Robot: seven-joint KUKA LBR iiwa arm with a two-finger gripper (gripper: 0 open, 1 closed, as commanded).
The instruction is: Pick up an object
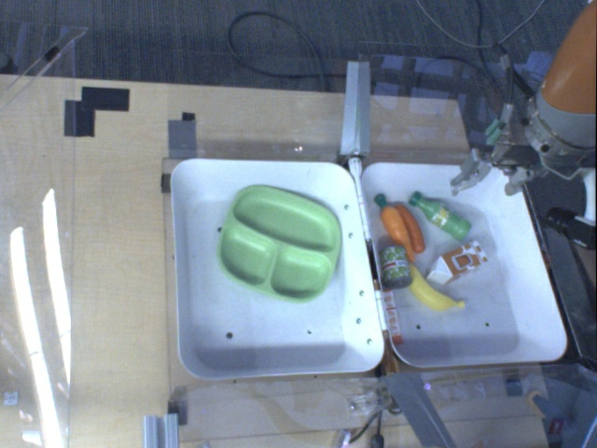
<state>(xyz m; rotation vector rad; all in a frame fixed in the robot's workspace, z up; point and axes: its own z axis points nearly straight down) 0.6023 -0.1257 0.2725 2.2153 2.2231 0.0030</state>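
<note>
The right bin (522, 325) holds several small items: an orange carrot (402, 225), a green bottle (440, 215), a dark can with a green label (395, 265), a yellow banana (434, 294) and a small white and orange carton (463, 260). My gripper (488, 175) hangs above the bin's far right corner, open, its two fingers spread with nothing between them. It is up and to the right of the green bottle, apart from every item.
The left bin (201, 334) holds a green three-compartment tray (278, 242). A metal divider post (354, 110) stands between the bins at the back. Cables lie on the dark floor behind the bench.
</note>
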